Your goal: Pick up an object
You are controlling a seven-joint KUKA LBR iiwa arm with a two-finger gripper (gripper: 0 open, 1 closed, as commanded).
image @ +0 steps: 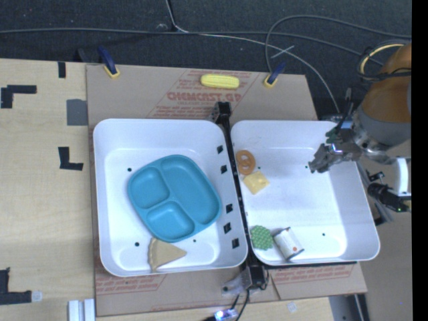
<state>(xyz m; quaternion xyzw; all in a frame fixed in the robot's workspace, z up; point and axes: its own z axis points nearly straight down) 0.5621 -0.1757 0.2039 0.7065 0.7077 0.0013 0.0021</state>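
Nearest us, small can [288, 242] w/ green thing [261, 237] at its 9 o'clock looks light, stiff, slick—we'd pinch it mid-body; gripper [319, 164] at its 1 o'clock, can't tell jaw state.

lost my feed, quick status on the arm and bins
Gripper over right bin, holding nothing. Pretzel, yellow piece, green item, can untouched. Path open.

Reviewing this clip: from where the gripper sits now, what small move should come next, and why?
Probably a short move leftward across the right bin. The gripper sits over bare floor near the bin's right side, while the pretzel and yellow piece lie by the divider, apart from it. Nothing shows between its fingers.
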